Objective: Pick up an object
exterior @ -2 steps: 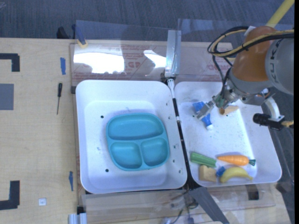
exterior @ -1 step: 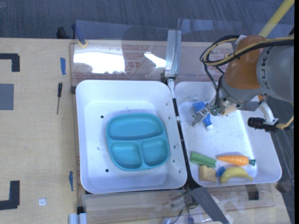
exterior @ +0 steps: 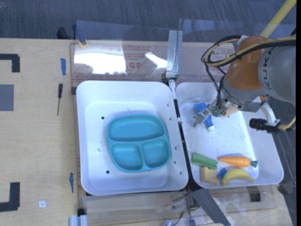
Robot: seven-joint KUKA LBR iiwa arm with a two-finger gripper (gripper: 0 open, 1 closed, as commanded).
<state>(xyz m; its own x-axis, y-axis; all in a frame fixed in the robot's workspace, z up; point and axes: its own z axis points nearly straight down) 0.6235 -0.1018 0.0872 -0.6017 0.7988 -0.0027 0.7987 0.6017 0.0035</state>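
Beside claw (exterior: 205, 118): green cucumber (exterior: 204, 160), carrot (exterior: 235, 161), banana (exterior: 238, 175).

We count two white bins: a left bin (exterior: 89, 98) and a right bin (exterior: 270, 166). The left one has one blue tray (exterior: 138, 141). The right one has one carrot (exterior: 235, 161), one banana (exterior: 236, 175), one green vegetable (exterior: 204, 160) and one tan block (exterior: 207, 174).
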